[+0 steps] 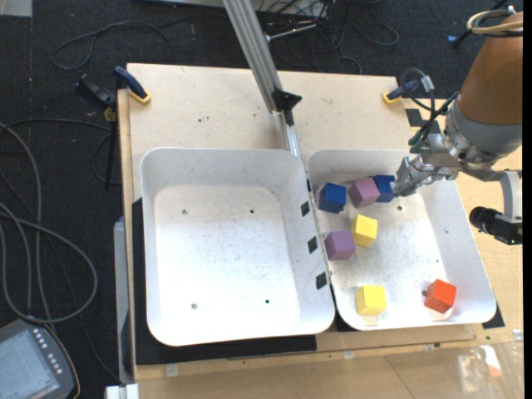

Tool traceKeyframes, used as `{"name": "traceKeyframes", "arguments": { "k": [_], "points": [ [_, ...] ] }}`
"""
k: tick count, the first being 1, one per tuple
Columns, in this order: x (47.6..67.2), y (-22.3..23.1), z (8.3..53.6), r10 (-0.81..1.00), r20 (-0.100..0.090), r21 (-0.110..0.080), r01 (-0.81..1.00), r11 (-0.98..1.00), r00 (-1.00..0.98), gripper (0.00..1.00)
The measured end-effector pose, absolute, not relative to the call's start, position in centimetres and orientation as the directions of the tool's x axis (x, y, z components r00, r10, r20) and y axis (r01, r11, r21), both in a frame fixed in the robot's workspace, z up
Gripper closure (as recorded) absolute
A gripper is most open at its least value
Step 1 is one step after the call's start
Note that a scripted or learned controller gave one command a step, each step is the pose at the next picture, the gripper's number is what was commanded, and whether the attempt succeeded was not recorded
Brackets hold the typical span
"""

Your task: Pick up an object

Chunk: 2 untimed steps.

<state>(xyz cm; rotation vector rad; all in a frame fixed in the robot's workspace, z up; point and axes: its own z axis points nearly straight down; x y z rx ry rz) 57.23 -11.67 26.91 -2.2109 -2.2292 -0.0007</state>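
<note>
Camera view: gripper (405, 183) is being crowded against blue cube (384, 187); finger state cannot be told; purple cube (363, 192) risks being shoved.

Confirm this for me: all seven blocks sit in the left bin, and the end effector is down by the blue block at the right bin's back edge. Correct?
Not quite. The camera view shows the seven blocks in the right bin, not the left bin. The rest stands: the end effector is down by the blue block at that bin's back edge.
</note>
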Motion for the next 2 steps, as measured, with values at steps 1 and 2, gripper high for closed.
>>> {"name": "traceKeyframes", "arguments": {
  "k": [1,2],
  "points": [
    [56.6,-6.7,27.2,1.000,0.002,0.000,1.000,0.008,-0.008,1.00],
    [55.1,-1.9,26.7,1.000,0.002,-0.002,1.000,0.008,-0.008,1.00]
  ]
}}
